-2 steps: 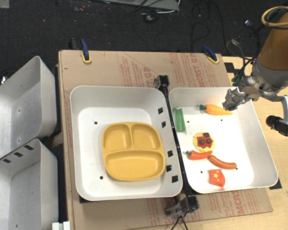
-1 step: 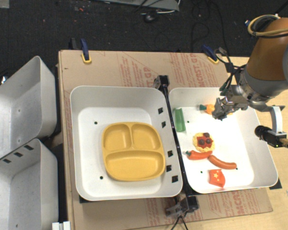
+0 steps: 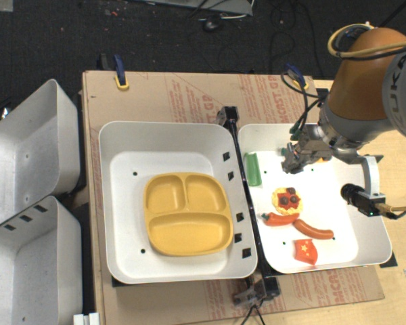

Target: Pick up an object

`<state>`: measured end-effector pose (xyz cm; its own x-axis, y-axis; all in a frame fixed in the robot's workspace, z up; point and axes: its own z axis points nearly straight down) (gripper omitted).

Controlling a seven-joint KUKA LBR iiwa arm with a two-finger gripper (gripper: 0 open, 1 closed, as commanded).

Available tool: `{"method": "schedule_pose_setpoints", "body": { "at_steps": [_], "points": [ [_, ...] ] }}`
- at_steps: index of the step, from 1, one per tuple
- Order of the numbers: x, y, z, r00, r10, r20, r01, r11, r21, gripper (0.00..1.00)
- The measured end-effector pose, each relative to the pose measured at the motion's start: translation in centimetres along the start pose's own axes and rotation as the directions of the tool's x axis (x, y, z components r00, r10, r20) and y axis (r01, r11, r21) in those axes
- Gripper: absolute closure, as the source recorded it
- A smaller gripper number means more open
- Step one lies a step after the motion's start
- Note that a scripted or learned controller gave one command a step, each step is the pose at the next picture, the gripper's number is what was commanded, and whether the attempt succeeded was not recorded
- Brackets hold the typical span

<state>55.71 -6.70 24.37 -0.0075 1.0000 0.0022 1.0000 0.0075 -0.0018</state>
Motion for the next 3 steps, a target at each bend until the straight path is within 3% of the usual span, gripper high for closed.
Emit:
{"method": "schedule_pose_setpoints", "body": {
  "at_steps": [1, 3],
  "points": [
    [4.6, -2.0, -0.6, 1.0, 0.0, 0.0, 0.0, 1.0, 0.001, 1.0],
    [14.9, -4.5, 1.8, 1.0, 0.0, 0.0, 0.0, 1.0, 0.001, 1.0]
  ]
}}
